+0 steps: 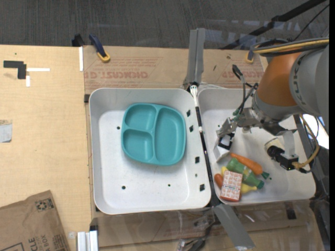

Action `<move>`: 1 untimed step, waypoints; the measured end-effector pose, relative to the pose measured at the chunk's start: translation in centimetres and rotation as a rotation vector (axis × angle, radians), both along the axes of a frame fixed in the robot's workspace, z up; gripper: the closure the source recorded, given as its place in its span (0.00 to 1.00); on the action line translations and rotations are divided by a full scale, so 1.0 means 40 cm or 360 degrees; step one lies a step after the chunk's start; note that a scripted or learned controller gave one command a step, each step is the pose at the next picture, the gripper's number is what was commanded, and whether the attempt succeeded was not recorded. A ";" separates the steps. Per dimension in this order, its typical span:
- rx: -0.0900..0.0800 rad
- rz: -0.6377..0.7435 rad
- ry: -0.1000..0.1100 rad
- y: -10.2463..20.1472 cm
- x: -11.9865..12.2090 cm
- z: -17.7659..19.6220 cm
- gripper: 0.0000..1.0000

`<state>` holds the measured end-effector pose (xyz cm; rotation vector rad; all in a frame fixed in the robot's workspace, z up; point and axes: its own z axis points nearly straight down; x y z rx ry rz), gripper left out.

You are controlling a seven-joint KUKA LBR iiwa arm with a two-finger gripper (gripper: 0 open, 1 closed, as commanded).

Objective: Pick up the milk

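Looking down at a slant on two white bins set side by side: the left bin [102, 156] holds one teal divided plate [154, 134] with three compartments, lying flat near its middle. The right bin [298, 190] holds one small heap of toy food at its near edge: one milk carton [232, 185], pink and white, lying in front; one carrot [247, 162] resting across the top; one green item [236, 166] and a yellow one [251, 187] touching the carton's far side. The grey arm [309, 77], with its orange band [275, 82], reaches in from the right and bends down over the right bin. Its gripper [228, 135] hangs above the bin floor, just beyond the heap and apart from the carton; the fingers stand slightly apart, with nothing between them.
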<state>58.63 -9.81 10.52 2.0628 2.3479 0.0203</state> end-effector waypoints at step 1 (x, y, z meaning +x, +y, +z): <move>0.0011 -0.0275 -0.0002 -0.043 0.072 0.000 0.00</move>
